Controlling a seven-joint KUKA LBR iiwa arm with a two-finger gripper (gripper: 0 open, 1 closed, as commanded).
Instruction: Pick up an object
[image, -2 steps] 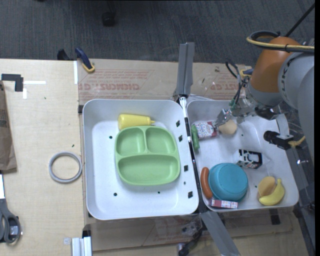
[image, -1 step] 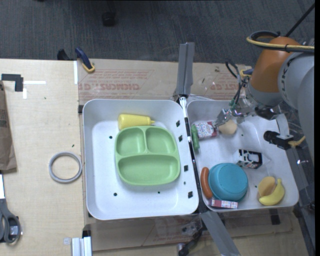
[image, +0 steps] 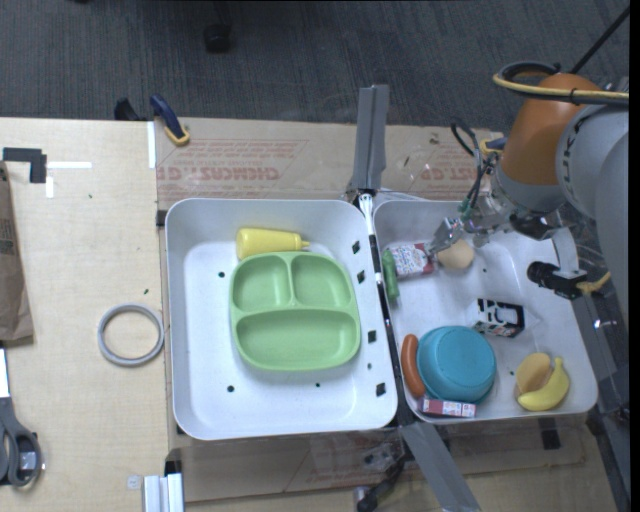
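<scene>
That little tan ball (image: 456, 256) at the far end of the right bin (image: 520, 265) looks light and smooth, so probably rolly, and the gripper (image: 452, 236) sits right over it, can't tell its state, so I'd pinch it across the middle.

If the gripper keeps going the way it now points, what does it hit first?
Most likely the small tan object in the right bin: the gripper slants down toward it, tip almost on it. The red-and-white packet lies just beyond. Depth is unclear from this one view.
</scene>
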